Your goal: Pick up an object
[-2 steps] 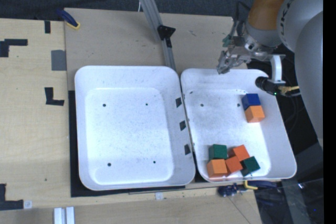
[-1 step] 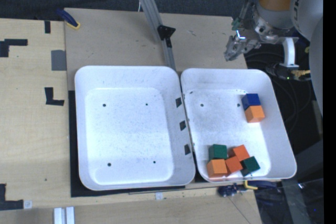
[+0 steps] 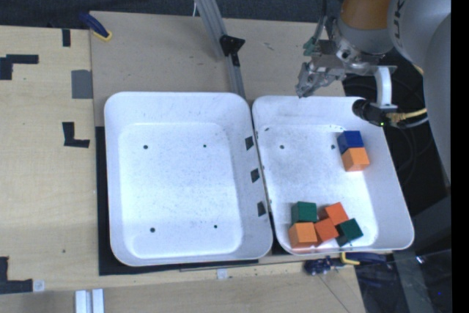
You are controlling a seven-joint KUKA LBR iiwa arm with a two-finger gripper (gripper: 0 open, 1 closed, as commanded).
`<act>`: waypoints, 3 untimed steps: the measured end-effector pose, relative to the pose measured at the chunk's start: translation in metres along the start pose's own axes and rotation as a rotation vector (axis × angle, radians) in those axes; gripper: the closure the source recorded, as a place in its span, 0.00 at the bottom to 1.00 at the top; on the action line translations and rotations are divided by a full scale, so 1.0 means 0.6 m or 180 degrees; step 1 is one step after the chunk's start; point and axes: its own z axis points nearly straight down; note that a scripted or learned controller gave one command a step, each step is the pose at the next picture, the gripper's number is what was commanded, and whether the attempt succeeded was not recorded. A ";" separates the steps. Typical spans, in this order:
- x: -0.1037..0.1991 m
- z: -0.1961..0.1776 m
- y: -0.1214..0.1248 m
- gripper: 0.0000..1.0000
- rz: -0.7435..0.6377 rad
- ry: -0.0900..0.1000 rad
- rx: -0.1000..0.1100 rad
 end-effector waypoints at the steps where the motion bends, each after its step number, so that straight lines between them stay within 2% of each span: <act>1: 0.085 0.013 -0.035 1.00 -0.0005 0.0003 0.0003; 2: 0.153 -0.001 -0.083 1.00 -0.0005 0.0004 0.0000; 3: 0.215 0.023 -0.141 1.00 -0.0002 -0.0002 0.0009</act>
